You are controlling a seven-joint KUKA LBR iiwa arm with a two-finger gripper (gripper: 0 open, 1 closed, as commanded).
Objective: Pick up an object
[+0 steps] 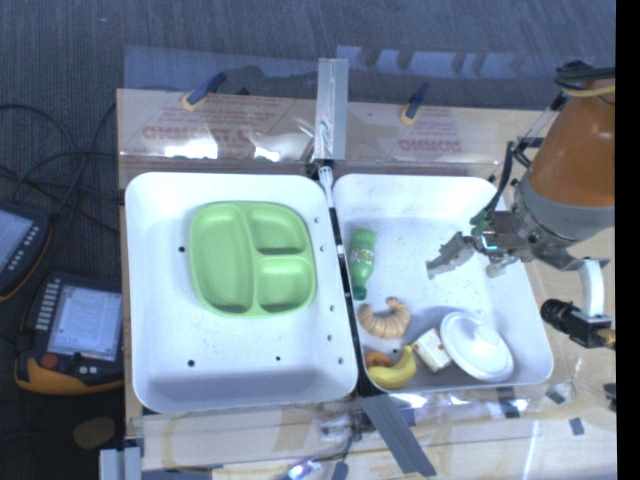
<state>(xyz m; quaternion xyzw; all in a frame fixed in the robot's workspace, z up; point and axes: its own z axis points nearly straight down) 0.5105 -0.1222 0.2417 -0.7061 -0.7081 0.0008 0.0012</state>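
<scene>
Camera view looks down on two white bins side by side. From the right edge of the frame the arm reaches in, grey with a big orange part near the top. It hangs over the right bin.

In the left half of the frame, the left bin holds a green tray with three parts. The tray lies flat near the middle of that bin.

In the right bin, things sit mostly along the left wall and the bottom. A round white lid lies in the lower right of that bin. Just left of it is a small white cup, touching it. A tan croissant lies near the lower left, and a yellow banana sits below it, at the bottom edge. A green bottle lies by the left wall, above the croissant.

The gripper is up over the middle right of the right bin, pointing left. Its fingers look spread apart, with nothing between them. It is well apart from the bottle and above the lid.
</scene>
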